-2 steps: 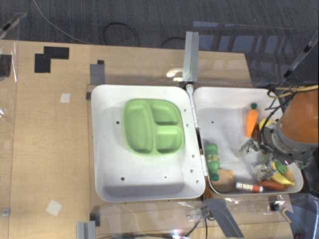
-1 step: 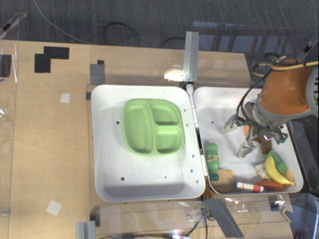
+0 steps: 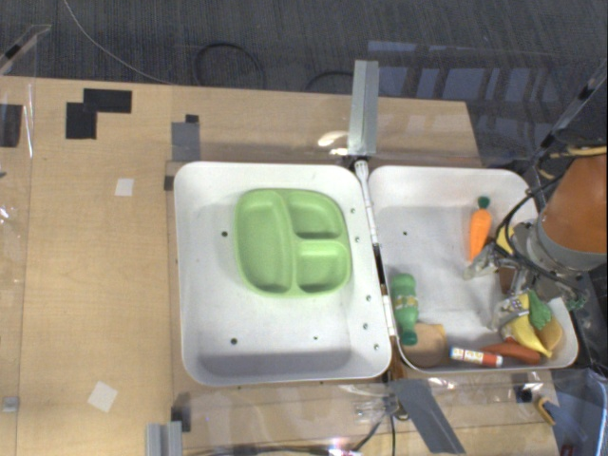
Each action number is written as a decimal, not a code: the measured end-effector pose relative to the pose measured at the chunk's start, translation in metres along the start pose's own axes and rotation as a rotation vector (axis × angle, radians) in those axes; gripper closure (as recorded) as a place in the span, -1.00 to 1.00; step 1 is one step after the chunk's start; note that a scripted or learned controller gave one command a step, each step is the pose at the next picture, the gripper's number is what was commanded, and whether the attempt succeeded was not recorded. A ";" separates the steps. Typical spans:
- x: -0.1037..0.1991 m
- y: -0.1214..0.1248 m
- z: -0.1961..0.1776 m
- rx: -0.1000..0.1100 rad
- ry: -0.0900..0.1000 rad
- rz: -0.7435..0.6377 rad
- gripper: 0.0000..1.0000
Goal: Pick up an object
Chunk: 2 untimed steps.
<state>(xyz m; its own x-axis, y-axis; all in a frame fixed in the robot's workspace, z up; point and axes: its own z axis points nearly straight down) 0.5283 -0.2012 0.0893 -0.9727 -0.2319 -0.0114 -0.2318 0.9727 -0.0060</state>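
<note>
The right bin (image 3: 427, 207) holds an orange carrot (image 3: 479, 232) with a green top near its far right side. A green bottle (image 3: 406, 308) lies by the left wall, with a brown block (image 3: 428, 338) beside its near end. Along the near wall lies a red and white marker (image 3: 481, 355). A yellow banana (image 3: 532, 334) and a small green piece (image 3: 540, 310) sit in the near right corner. My gripper (image 3: 508, 288) is low in this bin, just below the carrot and beside the banana pile. Nothing visibly hangs from it.
The left bin (image 3: 209, 331) carries a green divided plate (image 3: 291, 241) at its middle. A metal post (image 3: 364, 112) stands behind the seam between the bins. The arm's orange band (image 3: 576, 207) hangs over the right bin's right wall, with cables around it.
</note>
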 end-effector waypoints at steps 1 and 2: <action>-0.087 0.024 0.001 -0.003 -0.002 0.232 -1.00; -0.073 -0.001 0.001 -0.001 0.000 0.124 -1.00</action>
<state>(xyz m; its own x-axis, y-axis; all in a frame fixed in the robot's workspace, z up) 0.5990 -0.1850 0.0887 -0.9939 -0.1097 -0.0123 -0.1096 0.9940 -0.0035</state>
